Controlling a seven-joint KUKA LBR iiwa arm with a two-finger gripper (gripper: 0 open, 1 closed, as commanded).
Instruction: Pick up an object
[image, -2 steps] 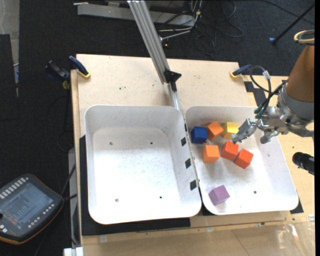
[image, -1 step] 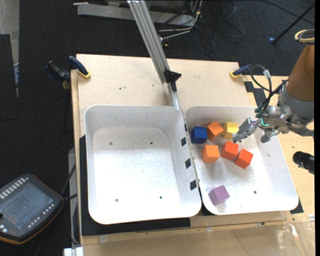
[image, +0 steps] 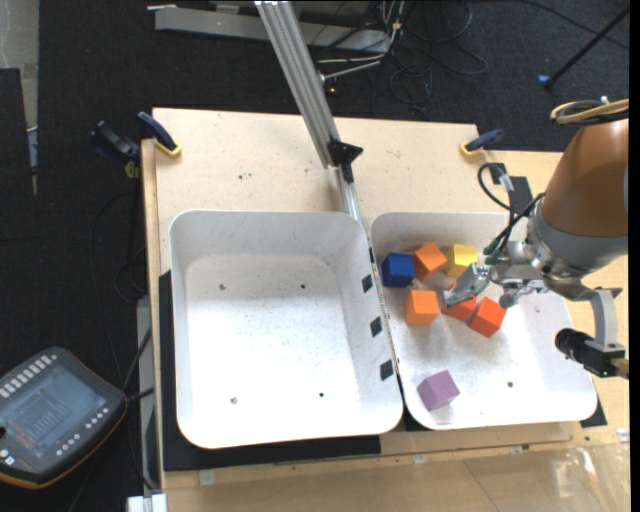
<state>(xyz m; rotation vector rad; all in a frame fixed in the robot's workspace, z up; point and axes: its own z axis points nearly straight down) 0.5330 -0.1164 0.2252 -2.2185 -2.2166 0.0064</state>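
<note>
Farthest left, off the bench, a teach pendant (image: 45, 415) with a grey screen lies on the dark floor. Next comes the left bin (image: 200, 260), its white floor speckled with small dark marks. A slanted metal pole (image: 305, 85) runs down from the top of the view to the wall where the two bins meet. The right bin (image: 560, 395) holds the blocks: a blue cube (image: 398, 268) near that dividing wall, an orange cube (image: 430, 259) just beside it, a yellow cube (image: 463, 257) further right, another orange cube (image: 421, 306) below them, and a purple cube (image: 437, 389) well apart toward the near rim. The gripper (image: 468, 288) sits low over a reddish-orange block (image: 485, 315), touching or nearly touching it; whether its fingers are apart or closed cannot be told from this angle. Rightmost, the grey arm with its orange band (image: 595, 175) reaches in.
</note>
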